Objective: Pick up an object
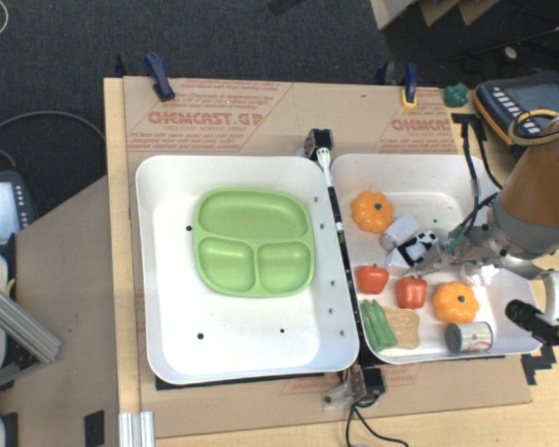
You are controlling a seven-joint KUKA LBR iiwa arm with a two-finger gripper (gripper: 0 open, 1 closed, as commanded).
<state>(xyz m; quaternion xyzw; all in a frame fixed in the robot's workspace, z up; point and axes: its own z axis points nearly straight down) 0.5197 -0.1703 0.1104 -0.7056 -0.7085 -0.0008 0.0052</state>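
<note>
In the right bin [405,170], my gripper [417,248] is low among the toy food, reaching in from the arm [531,208] at the right. It sits just below an orange pumpkin [373,210] and just above two red pieces [373,279] [411,292]. A second orange pumpkin [455,302] lies to its lower right. A green vegetable [376,325], a tan cracker-like piece [403,328] and a small grey can [470,336] lie along the bin's front. A pale grey-white piece [399,230] is at the gripper's tip, and contact is unclear.
The left bin [168,296] holds a green divided plate [254,241]. A black-dotted divider [335,231] separates the bins. Blue clamps [158,75] and a clamp [409,84] grip the board's far edge. A pendant [517,105] lies at the back right.
</note>
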